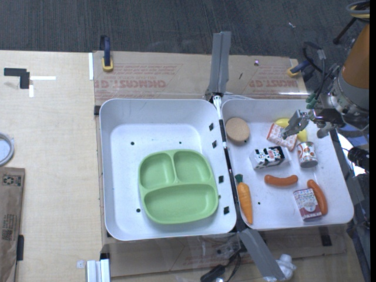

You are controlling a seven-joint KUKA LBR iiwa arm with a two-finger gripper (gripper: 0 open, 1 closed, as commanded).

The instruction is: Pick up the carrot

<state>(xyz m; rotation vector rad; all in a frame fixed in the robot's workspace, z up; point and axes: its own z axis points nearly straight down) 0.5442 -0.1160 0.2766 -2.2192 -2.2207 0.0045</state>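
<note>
Hovering at the right bin's (343,175) far right corner, the pincer (295,126) hangs with its fingers apart and nothing between them, over a yellow item (284,123) and a red-white packet (277,133). The carrot (244,201) lies against that bin's left wall, near corner, well apart from the pincer. Closing here would likely snag the packet; descending tight to that wall risks a finger striking it.

I see a light wood desk (53,134) under bright light, with dark grey carpet floor (147,10) behind it.
</note>
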